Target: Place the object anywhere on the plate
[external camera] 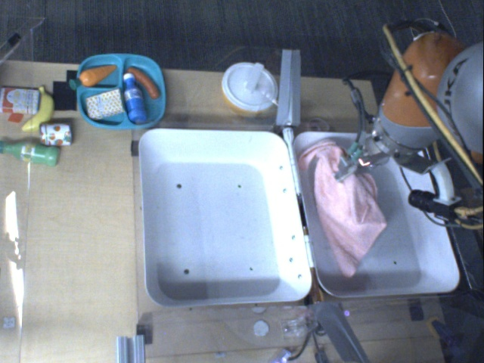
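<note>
Wooden bench (76, 225), pink cloth (348, 210) in right bin (431, 271), divided tray (121, 89) far left

Even overhead light, soft focus, pale glare streak at left

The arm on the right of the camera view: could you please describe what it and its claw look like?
The arm is grey with a rounded orange band above the wrist and dark lettering on its grey shell. A thin yellowish rod and black cables run alongside it. The claw is small, dark and metallic, with a tiny red light near its fingers.
</note>
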Motion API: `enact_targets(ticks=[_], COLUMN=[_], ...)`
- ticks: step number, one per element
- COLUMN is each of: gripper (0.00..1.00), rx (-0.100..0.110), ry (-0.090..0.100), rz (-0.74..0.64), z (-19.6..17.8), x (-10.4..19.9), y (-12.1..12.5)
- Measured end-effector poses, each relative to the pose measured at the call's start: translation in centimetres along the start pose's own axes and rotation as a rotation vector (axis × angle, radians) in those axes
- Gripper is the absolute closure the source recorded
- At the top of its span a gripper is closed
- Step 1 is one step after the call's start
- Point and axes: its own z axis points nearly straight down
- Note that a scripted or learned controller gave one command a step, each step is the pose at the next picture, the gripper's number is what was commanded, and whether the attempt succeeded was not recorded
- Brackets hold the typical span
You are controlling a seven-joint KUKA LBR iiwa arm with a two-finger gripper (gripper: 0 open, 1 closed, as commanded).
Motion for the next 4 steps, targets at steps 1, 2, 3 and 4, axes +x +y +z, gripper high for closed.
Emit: enact_targets(ticks=[1,2,3,4], gripper=[1.0,1.0,1.0,1.0], rx=[0.001,0.002,0.0,-0.001], ry=[0.0,0.001,0.002,0.002], rz=[-0.007,-0.409,-0.809,-1.19], z=[-4.0,-4.0,-3.7,-4.6], x=[0.1,4.7,10.3,15.9], y=[0.2,-0.2,1.3,1.7])
